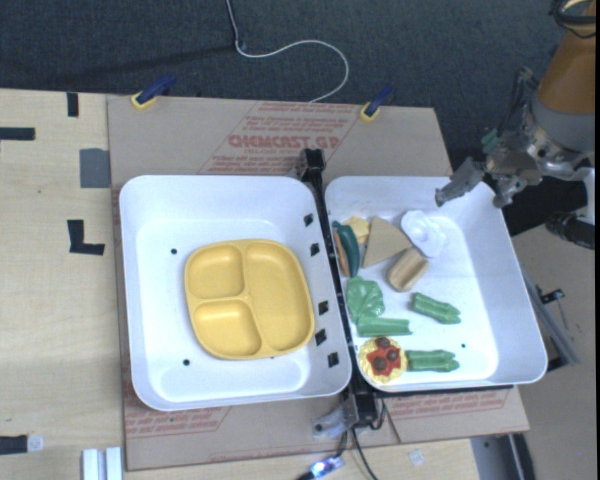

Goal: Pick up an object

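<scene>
**Operator:** I read this as the approach step, with nothing picked yet. The gripper hangs over the far right corner of the right bin, just above its far rim. Its two fingers are spread apart, with nothing between them.

**Supervisor:** What is there to pick from?

**Operator:** All the loose pieces are in the right bin. A white crumpled piece lies nearest the gripper, toward the far wall. Beside it are a tan wedge and a small tan cylinder. Against the wall shared with the other bin I see a dark green and orange strip. Toward the near side lie a green leafy piece, a green pod, another long green piece, and a small round pizza-like toy in the near left corner.

**Supervisor:** And the left bin?

**Operator:** The left bin holds one yellow divided plate, near its middle. I can see nothing lying on the plate.

**Supervisor:** What does the next move need?

**Operator:** I'd judge the arm must travel inward from the rim and descend over one piece. The white piece is closest, but it sits touching or nearly touching the tan pieces, so I'd want the fingers lined up to straddle it alone. The green pod lies more apart and looks an easier target.
</scene>
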Available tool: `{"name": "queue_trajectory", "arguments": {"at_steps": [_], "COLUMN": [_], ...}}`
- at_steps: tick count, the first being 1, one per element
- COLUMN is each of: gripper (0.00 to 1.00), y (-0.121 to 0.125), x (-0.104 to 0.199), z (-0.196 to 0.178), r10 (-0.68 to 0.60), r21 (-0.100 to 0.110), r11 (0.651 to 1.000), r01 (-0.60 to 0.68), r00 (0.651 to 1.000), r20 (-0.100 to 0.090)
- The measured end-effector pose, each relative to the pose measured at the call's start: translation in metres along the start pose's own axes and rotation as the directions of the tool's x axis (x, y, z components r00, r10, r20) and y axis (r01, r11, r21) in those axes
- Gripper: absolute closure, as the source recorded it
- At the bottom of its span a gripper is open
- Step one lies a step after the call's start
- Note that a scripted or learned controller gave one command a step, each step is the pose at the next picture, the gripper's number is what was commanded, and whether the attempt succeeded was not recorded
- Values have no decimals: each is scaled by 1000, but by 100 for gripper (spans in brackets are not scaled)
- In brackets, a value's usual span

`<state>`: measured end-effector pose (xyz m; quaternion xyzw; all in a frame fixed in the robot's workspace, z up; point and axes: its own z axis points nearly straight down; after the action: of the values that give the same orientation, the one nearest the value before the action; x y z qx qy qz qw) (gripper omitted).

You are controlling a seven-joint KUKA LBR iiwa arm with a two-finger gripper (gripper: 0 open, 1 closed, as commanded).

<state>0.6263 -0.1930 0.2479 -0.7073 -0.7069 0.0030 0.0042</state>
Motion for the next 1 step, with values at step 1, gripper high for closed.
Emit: {"name": "queue_trajectory", "arguments": {"at_steps": [1], "gripper": [0], "y": [2], "x": [0], "z": [-5], "r10": [-2], "r21": [-9], "r11": [1000], "r01": [2], "r00": [1000], "r20": [2]}}
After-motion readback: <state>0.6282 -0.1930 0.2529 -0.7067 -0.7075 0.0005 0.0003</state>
